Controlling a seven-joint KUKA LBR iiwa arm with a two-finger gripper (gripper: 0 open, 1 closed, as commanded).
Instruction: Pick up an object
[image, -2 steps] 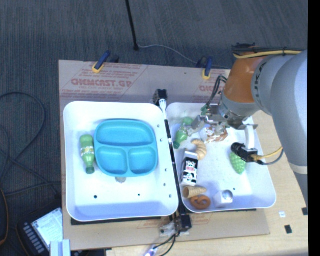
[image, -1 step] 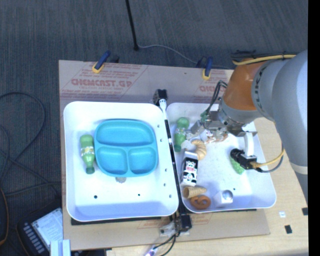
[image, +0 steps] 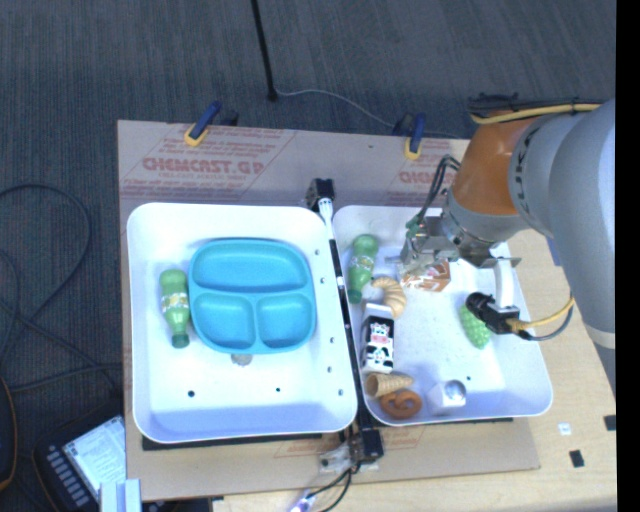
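On the table we see two shallow white bins side by side: the left white bin (image: 150, 400) holds a blue three-compartment plastic tray (image: 252, 295) with a green plastic bottle (image: 175, 305) lying just beside its left edge. The right white bin (image: 520, 395) holds a second green bottle (image: 359, 262) near its left wall, a croissant-shaped pastry toy (image: 390, 292), a black-and-white cow-print carton (image: 378, 344), an ice-cream cone toy (image: 388, 382), a brown pretzel-like toy (image: 402, 403), a small grey piece (image: 450, 394) and a bumpy green vegetable toy (image: 475, 327). We find the gripper (image: 428, 262) low over the upper middle of the right bin, right at an orange-and-white packet (image: 430, 277), and we cannot tell whether it is spread or pressed together.
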